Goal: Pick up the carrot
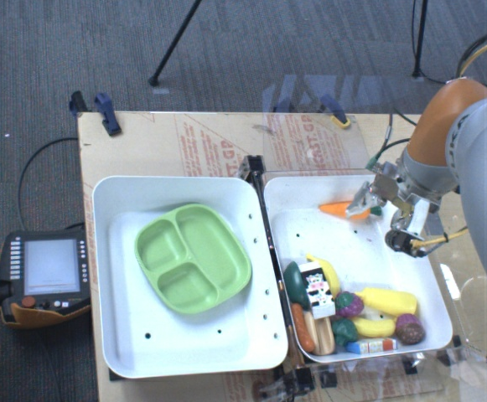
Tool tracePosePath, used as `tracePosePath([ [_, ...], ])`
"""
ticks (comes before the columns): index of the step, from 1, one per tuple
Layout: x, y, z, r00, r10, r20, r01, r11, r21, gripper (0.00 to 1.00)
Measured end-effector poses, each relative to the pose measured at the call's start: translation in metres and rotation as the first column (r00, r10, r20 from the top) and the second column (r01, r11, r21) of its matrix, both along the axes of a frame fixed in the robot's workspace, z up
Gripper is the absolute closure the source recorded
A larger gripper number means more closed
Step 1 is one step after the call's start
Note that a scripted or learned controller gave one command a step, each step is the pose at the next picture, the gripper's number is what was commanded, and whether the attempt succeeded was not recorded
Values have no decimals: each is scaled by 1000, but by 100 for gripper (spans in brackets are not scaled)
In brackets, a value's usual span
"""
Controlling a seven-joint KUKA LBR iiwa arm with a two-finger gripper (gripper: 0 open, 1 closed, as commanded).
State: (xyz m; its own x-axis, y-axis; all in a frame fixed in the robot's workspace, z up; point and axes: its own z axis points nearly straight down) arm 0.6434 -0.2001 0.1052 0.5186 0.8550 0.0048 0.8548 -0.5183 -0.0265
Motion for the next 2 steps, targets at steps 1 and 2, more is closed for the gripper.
tracePosePath([
  [1, -3, 0, -21, 977, -214, -13, 213, 977, -5, 0],
  [2, -8, 41, -22, 911, -412, -5, 412, 911, -21, 0],
])
